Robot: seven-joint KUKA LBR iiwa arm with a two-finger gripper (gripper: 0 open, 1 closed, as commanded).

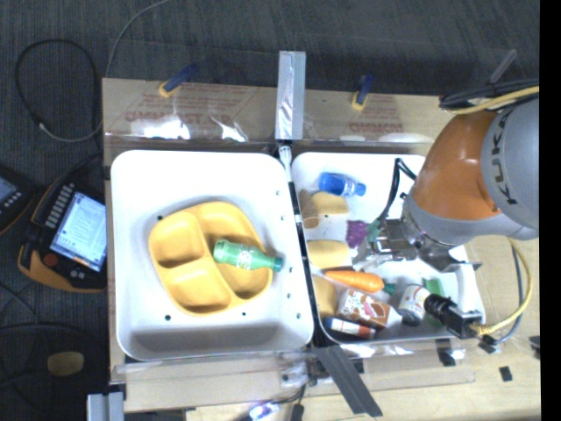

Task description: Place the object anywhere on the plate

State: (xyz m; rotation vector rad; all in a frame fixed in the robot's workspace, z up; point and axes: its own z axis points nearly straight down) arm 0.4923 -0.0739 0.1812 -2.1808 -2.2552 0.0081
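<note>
One green bottle (247, 256) lying on yellow plate (206, 257) in left bin (131, 235), jaws (379, 238) state unclear

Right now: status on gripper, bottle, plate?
Gripper over right bin, fingers not readable. Green bottle lying on yellow plate in left bin. Nothing else on the plate.

Bright overhead light, soft, slightly grainy

A green bottle (246, 255) with a white label lies on its side across the yellow sectioned plate (188, 266), cap toward the plate's right rim, in the left bin.
</note>
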